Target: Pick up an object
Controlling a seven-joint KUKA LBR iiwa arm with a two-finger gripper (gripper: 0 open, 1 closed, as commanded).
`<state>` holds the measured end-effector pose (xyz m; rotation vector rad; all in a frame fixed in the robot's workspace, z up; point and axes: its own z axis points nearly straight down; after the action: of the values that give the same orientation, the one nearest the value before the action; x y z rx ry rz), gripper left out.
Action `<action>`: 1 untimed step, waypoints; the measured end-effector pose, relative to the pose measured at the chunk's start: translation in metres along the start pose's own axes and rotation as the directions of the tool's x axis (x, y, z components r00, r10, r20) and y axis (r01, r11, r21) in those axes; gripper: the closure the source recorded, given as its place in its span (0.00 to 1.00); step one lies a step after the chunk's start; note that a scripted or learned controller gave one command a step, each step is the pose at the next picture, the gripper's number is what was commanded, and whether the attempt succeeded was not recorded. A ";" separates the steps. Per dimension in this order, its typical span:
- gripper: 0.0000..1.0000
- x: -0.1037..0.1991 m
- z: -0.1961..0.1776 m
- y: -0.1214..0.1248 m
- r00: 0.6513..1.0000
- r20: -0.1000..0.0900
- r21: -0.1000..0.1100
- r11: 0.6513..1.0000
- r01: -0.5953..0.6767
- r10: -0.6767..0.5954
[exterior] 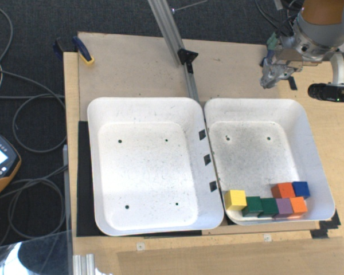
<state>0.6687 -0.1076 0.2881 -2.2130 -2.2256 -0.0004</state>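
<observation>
1. The gripper (270, 76) hangs above the bare bench beyond the far rim of the right bin (315, 148), outside both bins. Nothing sits between its fingers; how far apart they stand I cannot tell from this slant.

2. The things to pick lie packed together in the near corner of the right bin: a yellow block (236, 199), 2 green blocks (260, 206), a purple block (284, 207), 2 orange blocks (286, 190) and a blue block (301, 188). All are well apart from the gripper.

3. The left bin (97, 153) holds no blocks, so only the right bin offers a target.

4. Risk, crowding: the blocks touch one another, so a finger coming down may land on a neighbour rather than slide beside the chosen block, and the grasp would close on nothing or push the cluster aside.

5. Risk, wall: the cluster sits against the bin's near rim and corner, where the sloped wall leaves little room for a finger on that side; the green and purple blocks look most hemmed in.

6. Likeliest clean pick, in my judgement: the yellow block, at the end of the row with 1 side free.
</observation>
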 end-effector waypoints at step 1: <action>1.00 0.050 0.018 -0.014 1.000 0.000 0.001 1.000 0.000 0.000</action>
<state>0.6548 -0.0572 0.2702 -2.2126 -2.2247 0.0011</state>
